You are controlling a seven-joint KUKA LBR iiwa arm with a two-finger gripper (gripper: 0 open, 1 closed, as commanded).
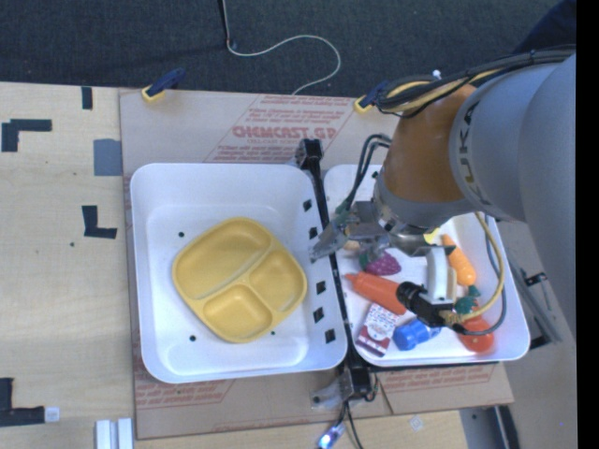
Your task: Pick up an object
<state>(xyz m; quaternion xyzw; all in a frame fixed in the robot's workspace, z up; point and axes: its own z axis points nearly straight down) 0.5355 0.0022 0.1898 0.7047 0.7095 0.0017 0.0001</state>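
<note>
Dark carpet (112,26) is seen beyond the far edge of the desk (56,251), on which a cardboard sheet (262,129) is laid under two white bins set side by side. The left bin (140,251) is occupied by a yellow divided plate (239,277), placed near its middle and turned at an angle; bare white floor is left all round the plate, widest along the far wall and the left wall.

The right bin (440,360) is crowded. Much of it is covered by the arm (440,157), which is reached in from the right. The end effector (344,235) is held low at the bin's left wall, just beside the divide between the bins; whether it is released or clenched cannot be told, and nothing is seen grasped in it.

The things to be picked are gathered in the near half of the right bin. A purple piece (382,265) is found just beside the end effector, with a carrot-shaped orange piece (374,288) next to it. A red and white packet (377,330) is lying against the left wall, a blue piece (410,335) is touching it, and a red piece (477,341) is set by the near right corner. Little open floor is left between them.
</note>
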